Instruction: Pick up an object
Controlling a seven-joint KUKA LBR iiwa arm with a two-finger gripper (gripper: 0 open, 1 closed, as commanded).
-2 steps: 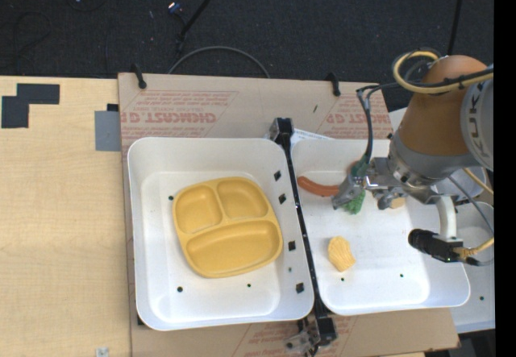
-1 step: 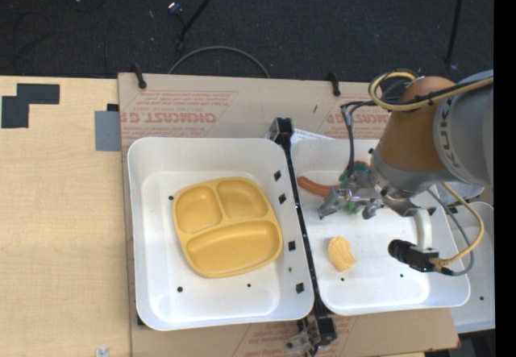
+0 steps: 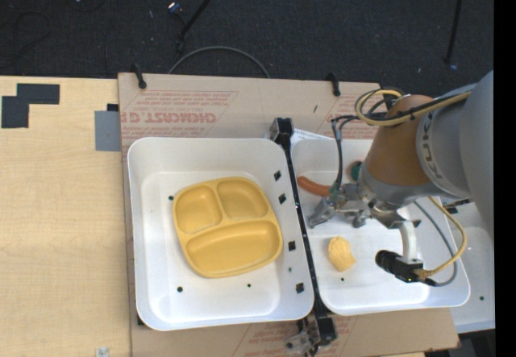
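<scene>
Nothing is lifted yet. The gripper (image 3: 334,213) sits low in the right bin (image 3: 451,299) with jaws spread, empty, just above the yellow lump (image 3: 341,254); an orange piece (image 3: 313,184) lies beside. Closing and lifting remain.

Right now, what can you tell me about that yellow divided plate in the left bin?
The yellow plate looks like matte plastic, with rounded corners and three hollows: two small ones at the far side, one long one at the near side. It lies flat and right way up on the floor of the left bin, turned slightly askew, apart from the walls. Nothing lies in it.
</scene>
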